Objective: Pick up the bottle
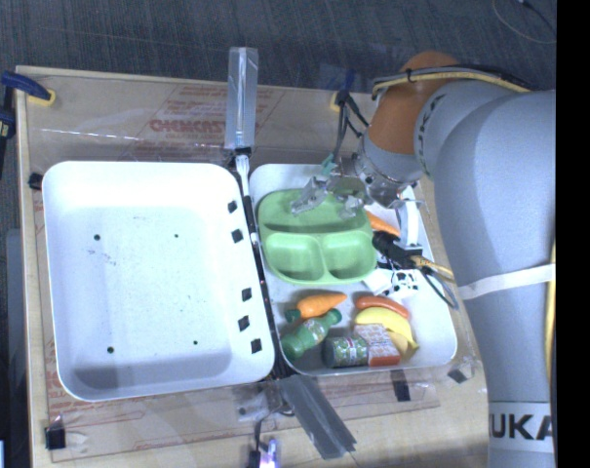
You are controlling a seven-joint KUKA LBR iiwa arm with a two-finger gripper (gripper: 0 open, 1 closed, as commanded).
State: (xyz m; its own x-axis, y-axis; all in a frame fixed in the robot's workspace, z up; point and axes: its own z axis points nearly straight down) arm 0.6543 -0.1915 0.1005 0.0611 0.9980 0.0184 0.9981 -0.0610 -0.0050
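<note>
Left bin (138,281) white and shallow. In the right bin (275,339): green divided tray (319,242) at the far side; green bottle (306,335) lying at the near left, just below a carrot (319,304); banana (390,324) rightward. Gripper (326,191) over the tray's far edge, well apart from the bottle; impossible to tell whether open or closed.

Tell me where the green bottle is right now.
The green bottle lies on its side near the front edge of the right bin, just below the carrot and left of the jar.
</note>
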